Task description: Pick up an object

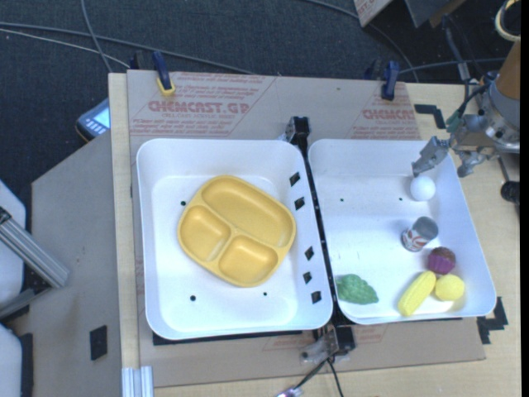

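Note:
My gripper (450,159) hangs over the far right corner of the right bin (364,172). Its two fingers stand apart and open, with nothing between them. A white ball (422,188) lies just below the left fingertip (426,157), apart from it. Further toward the front sit a small grey and red can (419,234), a purple fruit (441,260), a yellow lemon (450,288), a yellow corn cob (416,294) and a green leafy piece (356,289).
The left bin (157,222) holds a yellow divided plate (236,229). A black divider with clips (305,213) runs between the bins. Blue clamps (164,74) hold a cardboard sheet at the back. Cables trail over the dark floor behind.

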You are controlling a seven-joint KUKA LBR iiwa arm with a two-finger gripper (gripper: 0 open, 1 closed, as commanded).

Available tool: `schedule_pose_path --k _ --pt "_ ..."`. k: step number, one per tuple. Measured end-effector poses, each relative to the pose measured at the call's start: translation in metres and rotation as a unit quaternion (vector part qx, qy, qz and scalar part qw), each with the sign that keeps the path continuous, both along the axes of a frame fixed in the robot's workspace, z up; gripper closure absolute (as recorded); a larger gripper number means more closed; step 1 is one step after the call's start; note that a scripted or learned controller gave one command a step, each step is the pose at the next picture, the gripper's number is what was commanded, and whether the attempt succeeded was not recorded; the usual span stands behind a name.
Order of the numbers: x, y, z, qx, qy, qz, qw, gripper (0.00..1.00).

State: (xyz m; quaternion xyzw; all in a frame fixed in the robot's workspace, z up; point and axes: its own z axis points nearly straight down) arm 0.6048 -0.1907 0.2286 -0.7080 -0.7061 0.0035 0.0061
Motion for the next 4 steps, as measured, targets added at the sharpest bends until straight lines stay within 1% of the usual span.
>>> schedule_pose_path --k 1,2,3,4 --pt "0.003 0.000 0.008 -0.0015 -0.007 0.002 1.0000 0.00" --pt "0.001 0.010 -0.050 -0.0006 -0.004 0.002 1.0000 0.00" --pt "0.004 0.010 -0.093 -0.0008 -0.004 0.002 1.0000 0.00" --pt "0.003 0.011 -0.146 -0.0006 -0.004 0.002 1.0000 0.00"
